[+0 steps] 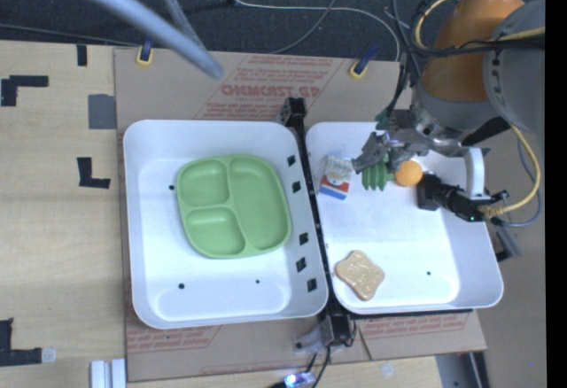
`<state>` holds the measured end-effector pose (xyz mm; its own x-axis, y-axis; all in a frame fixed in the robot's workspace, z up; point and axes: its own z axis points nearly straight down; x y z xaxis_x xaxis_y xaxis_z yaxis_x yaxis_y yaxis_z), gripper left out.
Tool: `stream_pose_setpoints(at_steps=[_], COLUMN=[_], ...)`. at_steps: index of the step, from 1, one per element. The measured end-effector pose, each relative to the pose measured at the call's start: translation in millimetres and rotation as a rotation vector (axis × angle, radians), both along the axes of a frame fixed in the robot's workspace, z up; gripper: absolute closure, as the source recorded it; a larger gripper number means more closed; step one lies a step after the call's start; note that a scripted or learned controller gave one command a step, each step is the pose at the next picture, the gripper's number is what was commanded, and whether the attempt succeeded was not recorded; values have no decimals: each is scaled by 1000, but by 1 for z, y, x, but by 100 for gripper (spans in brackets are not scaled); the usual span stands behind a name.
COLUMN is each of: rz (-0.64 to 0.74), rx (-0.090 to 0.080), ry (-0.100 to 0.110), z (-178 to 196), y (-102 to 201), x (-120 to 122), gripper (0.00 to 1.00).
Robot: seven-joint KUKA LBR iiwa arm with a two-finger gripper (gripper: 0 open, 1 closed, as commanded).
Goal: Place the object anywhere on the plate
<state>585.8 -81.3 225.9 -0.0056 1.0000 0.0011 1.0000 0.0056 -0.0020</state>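
Red printed lettering on the flat brown cardboard sheet (266,81) under the two bins reads roughly "CHEMCAST GP", up and to the left of the gripper's fingers; smaller lines around it are too blurred to read.

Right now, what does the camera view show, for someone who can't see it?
The robot's tool hovers in the right bin by a green toy and orange ball. A green plate sits in the left bin.
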Motion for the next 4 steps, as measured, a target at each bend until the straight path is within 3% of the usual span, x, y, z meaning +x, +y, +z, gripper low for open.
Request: stream_pose_setpoints(at_steps=[2,4], rz=[1,2], rx=[0,0], ry=[1,1], z=[-20,-11], y=[107,226], x=[-25,-52], gripper=[100,100])
